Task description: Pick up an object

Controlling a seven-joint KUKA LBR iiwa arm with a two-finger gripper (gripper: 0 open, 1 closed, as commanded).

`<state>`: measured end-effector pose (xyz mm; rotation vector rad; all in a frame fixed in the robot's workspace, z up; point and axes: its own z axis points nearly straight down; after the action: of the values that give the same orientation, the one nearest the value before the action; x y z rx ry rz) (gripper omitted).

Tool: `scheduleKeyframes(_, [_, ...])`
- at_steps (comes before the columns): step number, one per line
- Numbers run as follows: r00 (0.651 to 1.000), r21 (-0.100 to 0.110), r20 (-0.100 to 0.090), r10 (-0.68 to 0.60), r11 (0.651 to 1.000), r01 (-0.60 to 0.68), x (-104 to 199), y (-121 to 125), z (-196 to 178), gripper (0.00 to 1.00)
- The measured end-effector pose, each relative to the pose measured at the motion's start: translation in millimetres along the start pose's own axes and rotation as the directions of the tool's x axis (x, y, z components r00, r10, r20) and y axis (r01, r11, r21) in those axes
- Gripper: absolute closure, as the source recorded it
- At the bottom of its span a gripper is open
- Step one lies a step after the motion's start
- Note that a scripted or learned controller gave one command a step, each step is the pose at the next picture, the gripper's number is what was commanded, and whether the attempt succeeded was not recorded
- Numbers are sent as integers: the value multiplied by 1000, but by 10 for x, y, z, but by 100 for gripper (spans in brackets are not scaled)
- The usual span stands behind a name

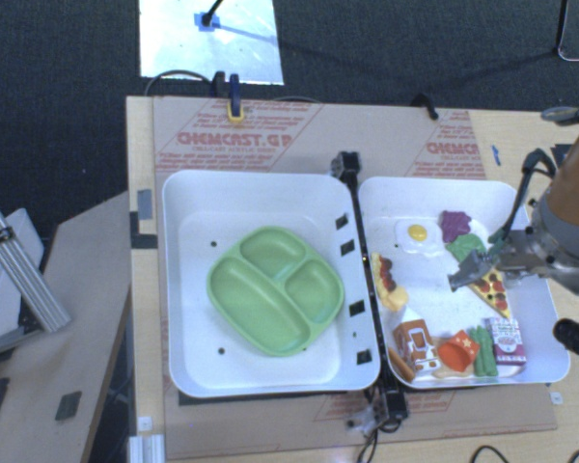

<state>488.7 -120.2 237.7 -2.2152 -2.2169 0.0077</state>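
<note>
The likeliest target is the pizza slice point(493, 290), lying on the floor of the right bin point(540, 360) toward its right side, with its long axis running on a diagonal from upper left to lower right. The gripper point(466, 278) sits right at the slice's upper-left end, its dark tip pointing left and slightly down, so the slice lies just to the lower right of the fingers and partly under them. Whether the fingers are parted or closed cannot be told here; the tip is a dark blur against the toys. Touching or just above the gripper is a green leafy piece point(466, 246), with a purple piece point(454, 224) beyond it and a fried egg point(418, 233) to the left. Nearer the front wall lie a small red and white carton point(507, 341), green pieces point(483, 350), an orange piece point(455, 353) and a brown and white toy point(414, 345).

The arm point(569, 210) comes in from the right edge, bent low over the bin. The left bin point(188, 258) holds a green divided plate point(275, 289), well apart from the gripper. Both bins rest on the tabletop point(299, 133).
</note>
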Motion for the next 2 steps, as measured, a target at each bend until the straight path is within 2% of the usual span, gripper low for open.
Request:
scheduleKeyframes(1, [1000,-11,2,-3,1000,3,2,22,-48,0])
scheduleKeyframes(2, [1000,-5,1,0,1000,0,-25,4,573,0])
